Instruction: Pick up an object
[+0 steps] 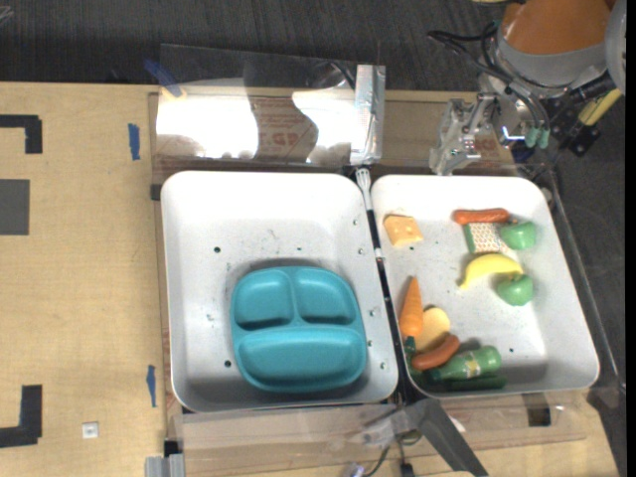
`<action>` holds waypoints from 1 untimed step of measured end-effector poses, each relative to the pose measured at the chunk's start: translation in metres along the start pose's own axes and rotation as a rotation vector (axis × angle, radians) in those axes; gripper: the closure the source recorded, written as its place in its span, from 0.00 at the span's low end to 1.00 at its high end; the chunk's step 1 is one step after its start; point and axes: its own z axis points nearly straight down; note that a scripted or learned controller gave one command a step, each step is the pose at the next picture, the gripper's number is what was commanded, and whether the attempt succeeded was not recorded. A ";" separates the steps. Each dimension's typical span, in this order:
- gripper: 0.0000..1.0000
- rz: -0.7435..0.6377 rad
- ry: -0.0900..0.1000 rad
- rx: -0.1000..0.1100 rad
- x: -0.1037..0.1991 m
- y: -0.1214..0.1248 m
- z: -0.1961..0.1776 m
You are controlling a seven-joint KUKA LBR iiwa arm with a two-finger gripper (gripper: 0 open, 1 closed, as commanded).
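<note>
Camera view: the left bin (189, 217) holds a teal divided plate (296, 328). The right bin (566, 306) carries toy food: a yellow banana (487, 267) mid-bin, a sausage (481, 217) above it, a carrot (410, 306) left, a green bottle (467, 365) below. The hand (459, 142) hovers beyond the bin's far rim, fingers spread, gripping nothing.

I work in a robotics lab, not a kitchen: my table (70, 266) is bare plywood marked with black squares and blue tape. Two white bins (189, 207) sit side by side on it, and loose cables (477, 43) trail beyond its far right corner.
</note>
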 end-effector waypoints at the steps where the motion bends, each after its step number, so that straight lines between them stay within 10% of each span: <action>1: 1.00 -0.003 0.015 -0.001 0.030 0.004 0.073</action>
